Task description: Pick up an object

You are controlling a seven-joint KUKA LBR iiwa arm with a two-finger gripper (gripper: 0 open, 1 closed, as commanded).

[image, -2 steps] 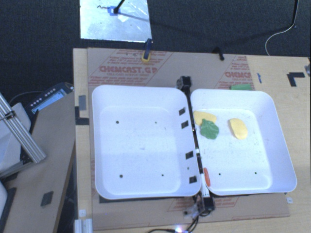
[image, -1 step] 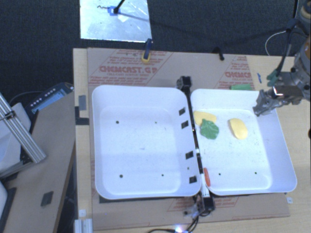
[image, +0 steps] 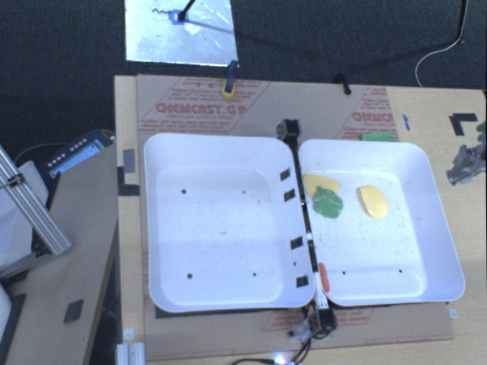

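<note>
Overhead, at a slant, a bench (image: 426, 333) is seen bearing two shallow white bins side by side on a sheet of printed cardboard (image: 205, 105). Four small dark dots are spread across the floor of the left bin (image: 163, 204). Three objects are held in the right bin (image: 434, 226), all in its upper half. A yellow flat piece (image: 321, 182) lies near the bin's left wall, close to the divider between the bins. A green leafy piece (image: 328, 203) is set just below it, touching or overlapping its lower edge. A yellow oval object (image: 373, 201) lies apart from these two, to their right, near the middle of the bin. A small orange item (image: 323, 277) is seen at the divider, low down between the two bins. The gripper (image: 466, 163) is seen at the right edge of the view as a grey metal shape, outside the right bin and beside its upper right corner, over the bare bench. Nothing is seen held by it, and whether it is spread or closed cannot be told. A shiny square sheet (image: 180, 20) lies on the dark floor beyond the bench
</note>
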